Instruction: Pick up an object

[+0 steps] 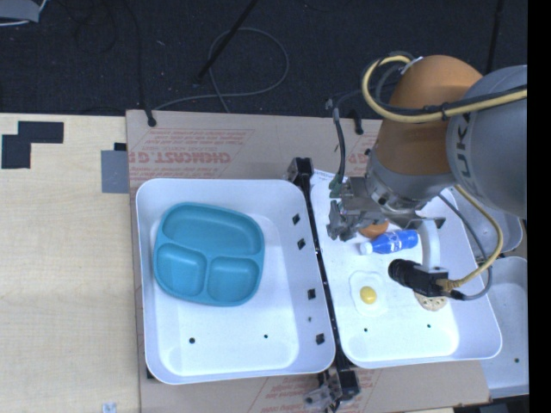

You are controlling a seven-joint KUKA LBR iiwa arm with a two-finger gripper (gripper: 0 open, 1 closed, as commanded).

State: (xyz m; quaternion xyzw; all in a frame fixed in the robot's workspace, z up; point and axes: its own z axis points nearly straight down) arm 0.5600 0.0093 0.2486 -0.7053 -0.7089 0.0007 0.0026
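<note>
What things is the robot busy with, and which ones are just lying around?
Probably for the job:
- tool
- blue bottle, orange piece and toy fried egg, all close to it in the right bin

Just lying about:
- blue divided plate in the left bin
- loose cables at the back

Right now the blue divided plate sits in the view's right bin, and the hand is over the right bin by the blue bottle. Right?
Not quite. The blue divided plate lies in the view's left bin, not the right one; the camera view shows it. The hand is over the right bin by the blue bottle.
</note>
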